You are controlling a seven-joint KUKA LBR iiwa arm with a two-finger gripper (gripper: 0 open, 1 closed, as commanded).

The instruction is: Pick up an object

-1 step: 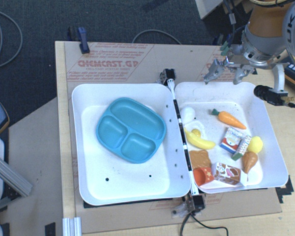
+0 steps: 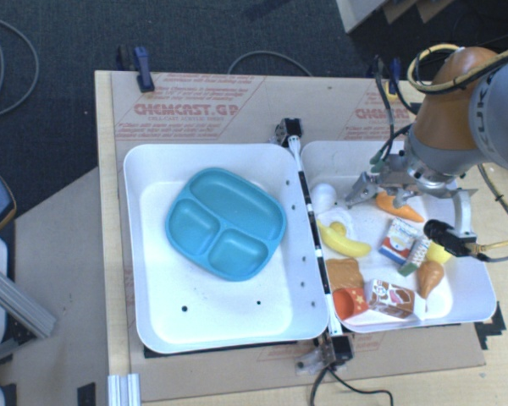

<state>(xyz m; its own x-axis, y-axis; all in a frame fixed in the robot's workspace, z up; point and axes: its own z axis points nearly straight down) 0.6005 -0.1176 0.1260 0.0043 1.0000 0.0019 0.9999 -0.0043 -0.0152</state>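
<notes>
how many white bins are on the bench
2. The left bin holds a blue divided plate; the right bin, touching it along the middle seam, holds the toy food, with the arm reaching over its upper part.

A turquoise divided plate (image 2: 226, 223) lies in the white left bin (image 2: 144, 252); a yellow banana (image 2: 342, 241) and an orange carrot (image 2: 398, 207) in the right.

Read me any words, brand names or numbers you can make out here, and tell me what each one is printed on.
"CHEMCAST GP": red print on the brown bench sheet behind the left bin.
More red lines around it and behind the right bin: too small to read.
Small packets and in the right bin: print blurred, unreadable.
</notes>
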